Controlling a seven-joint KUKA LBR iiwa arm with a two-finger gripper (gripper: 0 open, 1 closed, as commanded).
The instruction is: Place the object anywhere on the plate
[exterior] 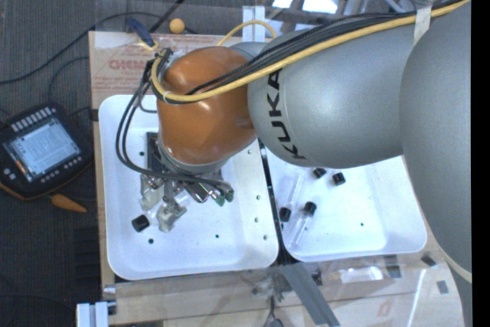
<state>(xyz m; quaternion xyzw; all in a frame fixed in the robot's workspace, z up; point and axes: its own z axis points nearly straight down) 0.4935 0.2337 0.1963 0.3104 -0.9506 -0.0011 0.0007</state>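
My gripper [163, 210] hangs low over the left white bin [122, 256], in its front-left part, below the orange wrist band [203, 107]. A small black object [139, 223] lies on the bin floor just left of the gripper, close to it but apart. A dark flat edge [151, 143] shows under the wrist at the bin's middle; the arm hides the rest of it, so I cannot tell what it is. Nothing shows between the gripper's tips.
The right bin [398, 241] holds several small black pieces [338, 178] and a clear tube [300, 228] near its left wall. The big grey arm [360, 80] covers the back of both bins. A teach pendant [42, 149] lies on the floor at the left.
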